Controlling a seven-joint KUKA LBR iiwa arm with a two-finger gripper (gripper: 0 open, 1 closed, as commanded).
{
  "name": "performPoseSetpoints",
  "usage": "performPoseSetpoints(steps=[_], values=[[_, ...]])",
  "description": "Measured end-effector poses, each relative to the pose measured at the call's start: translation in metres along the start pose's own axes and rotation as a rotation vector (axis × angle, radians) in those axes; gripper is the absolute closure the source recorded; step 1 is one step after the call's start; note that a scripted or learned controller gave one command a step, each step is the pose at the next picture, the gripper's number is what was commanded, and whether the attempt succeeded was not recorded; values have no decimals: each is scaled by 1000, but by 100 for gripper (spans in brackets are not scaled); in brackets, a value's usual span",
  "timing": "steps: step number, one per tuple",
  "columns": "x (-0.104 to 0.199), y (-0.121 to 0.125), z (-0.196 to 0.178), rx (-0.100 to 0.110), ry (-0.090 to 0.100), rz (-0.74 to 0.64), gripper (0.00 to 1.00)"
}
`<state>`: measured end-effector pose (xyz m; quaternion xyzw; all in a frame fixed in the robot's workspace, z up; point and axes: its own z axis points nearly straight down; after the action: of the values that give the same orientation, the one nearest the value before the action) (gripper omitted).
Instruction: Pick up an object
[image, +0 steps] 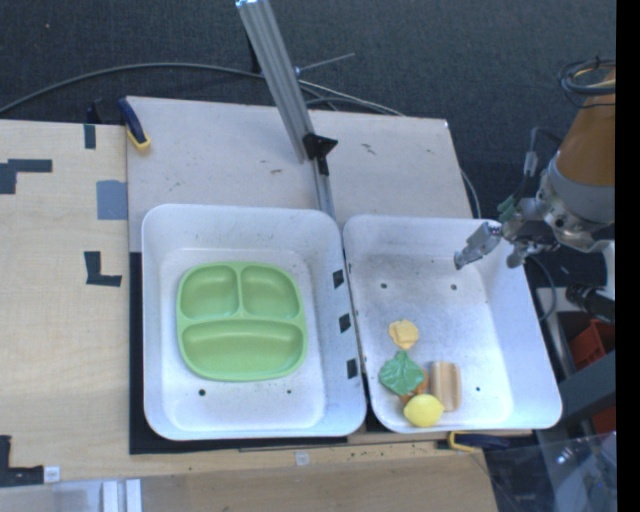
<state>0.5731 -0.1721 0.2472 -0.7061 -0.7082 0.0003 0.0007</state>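
- Yellow lemon at lower edge of right bin, touching a tan bread piece w/ green leaf toy beside it.
- Small yellow-orange piece just above leaf.
- Green divided plate in left bin.
- Gripper over right bin's upper right corner, fingers apart, holding nothing.

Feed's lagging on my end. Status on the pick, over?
Gripper above right bin's far edge, holding nothing. Toy food cluster at bin's near end, untouched. Green divided plate in left bin. Path clear.
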Motion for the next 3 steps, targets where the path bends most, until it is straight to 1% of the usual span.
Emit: performPoseSetpoints(steps=[1, 2, 3], values=[[0, 0, 0, 0, 0, 0, 0], [8, -1, 62, 6, 0, 0, 0], [16, -1, 109, 5, 0, 1, 0]])
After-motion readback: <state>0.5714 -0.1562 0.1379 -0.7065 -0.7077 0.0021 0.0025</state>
